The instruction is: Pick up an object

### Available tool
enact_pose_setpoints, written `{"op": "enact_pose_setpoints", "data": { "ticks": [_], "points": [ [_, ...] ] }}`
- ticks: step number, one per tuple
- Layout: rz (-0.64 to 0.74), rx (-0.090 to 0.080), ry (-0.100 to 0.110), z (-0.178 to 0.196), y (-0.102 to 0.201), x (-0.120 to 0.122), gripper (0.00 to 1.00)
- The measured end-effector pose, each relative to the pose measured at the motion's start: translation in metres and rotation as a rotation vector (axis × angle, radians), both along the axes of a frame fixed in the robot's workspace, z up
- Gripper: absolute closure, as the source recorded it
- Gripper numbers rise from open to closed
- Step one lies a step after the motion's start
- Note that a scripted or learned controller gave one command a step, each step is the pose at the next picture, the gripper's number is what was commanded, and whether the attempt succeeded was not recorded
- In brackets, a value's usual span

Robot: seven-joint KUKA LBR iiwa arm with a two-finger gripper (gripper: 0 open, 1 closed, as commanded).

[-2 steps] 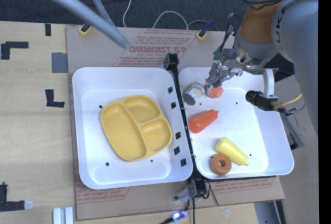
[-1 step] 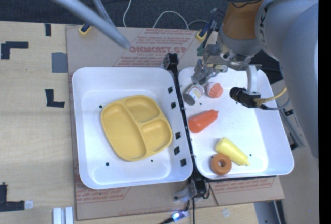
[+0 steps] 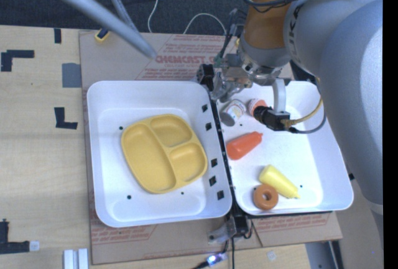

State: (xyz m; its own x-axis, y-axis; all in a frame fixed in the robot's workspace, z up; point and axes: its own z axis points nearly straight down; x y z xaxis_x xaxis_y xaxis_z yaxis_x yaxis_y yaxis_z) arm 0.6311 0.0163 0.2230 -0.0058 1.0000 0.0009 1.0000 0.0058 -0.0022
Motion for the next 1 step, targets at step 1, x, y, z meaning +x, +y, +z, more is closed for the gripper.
{"op": "enact_pose_setpoints", "data": {
  "ticks": [1],
  "points": [
    [0.001,0.0,-0.001,-0.007,0.0603,0.0046,1.0]
  ]
}}
